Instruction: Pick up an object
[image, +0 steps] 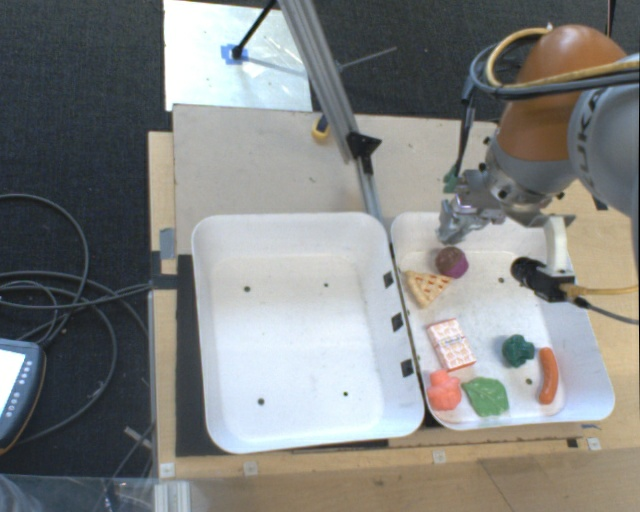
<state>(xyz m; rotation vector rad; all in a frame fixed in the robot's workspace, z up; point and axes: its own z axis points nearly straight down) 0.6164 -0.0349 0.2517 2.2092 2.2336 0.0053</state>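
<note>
Where the frame's lower edge meets the bench, two shallow white bins sit side by side, and the right bin carries every loose item. Nearest, along its lower rim, lie an orange-red round piece and, just to its right and touching or nearly so, a green leafy piece. Further right, an orange sausage shape lies close to the rim, with a dark green broccoli-like piece just beside it to the left. A little higher, toward the bin's left wall, rests a small pink and white box. Above that comes a yellow waffle-patterned wedge, and just to its upper right a dark purple round object. The left bin spreads across the middle of the frame. Right above the purple object, near the right bin's upper rim, hangs the gripper; whether its fingers are apart or together cannot be told. Behind it the grey arm with its orange band fills the upper right. A grey pole slants across the top centre.
</note>
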